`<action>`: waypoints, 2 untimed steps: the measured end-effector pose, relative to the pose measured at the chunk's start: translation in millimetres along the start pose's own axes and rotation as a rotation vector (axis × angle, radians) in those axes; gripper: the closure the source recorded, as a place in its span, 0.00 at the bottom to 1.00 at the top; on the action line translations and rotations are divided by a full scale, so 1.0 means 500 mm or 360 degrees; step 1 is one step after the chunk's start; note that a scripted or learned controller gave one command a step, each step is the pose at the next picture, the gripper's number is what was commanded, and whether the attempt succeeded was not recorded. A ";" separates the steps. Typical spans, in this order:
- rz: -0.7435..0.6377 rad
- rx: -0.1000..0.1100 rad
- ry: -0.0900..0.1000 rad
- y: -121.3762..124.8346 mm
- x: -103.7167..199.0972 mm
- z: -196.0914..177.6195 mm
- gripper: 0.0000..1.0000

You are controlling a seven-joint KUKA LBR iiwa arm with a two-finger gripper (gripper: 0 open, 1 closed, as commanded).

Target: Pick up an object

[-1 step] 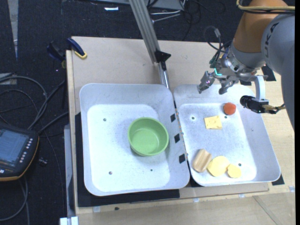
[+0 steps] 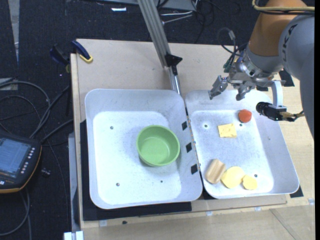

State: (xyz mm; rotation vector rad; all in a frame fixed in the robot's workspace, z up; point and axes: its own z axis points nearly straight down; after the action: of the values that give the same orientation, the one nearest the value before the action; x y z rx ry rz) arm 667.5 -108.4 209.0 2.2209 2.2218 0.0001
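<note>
While the arm hangs above the right bin, its pincer is spread, gripping nothing.

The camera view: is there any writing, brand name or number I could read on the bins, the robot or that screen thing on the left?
No text can be read.
Handheld screen device: its display is lit, but too blurred to read.
White bins, green bowl, arm and hand: no visible lettering.

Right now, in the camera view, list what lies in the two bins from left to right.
Green bowl → tan bread roll → yellow cheese square → red ball. The two yellow pieces near the roll overlap the others in left-right position, so I leave them out.
</note>
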 end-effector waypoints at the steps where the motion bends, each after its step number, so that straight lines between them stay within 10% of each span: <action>1: 0.0000 0.0009 0.0001 -0.012 0.000 0.124 0.00; 2: 0.0000 0.0004 0.0000 -0.013 0.001 0.228 0.00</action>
State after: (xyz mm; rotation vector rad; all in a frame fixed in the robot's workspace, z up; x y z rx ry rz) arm 660.8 -107.9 94.9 2.2223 2.2234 -0.0027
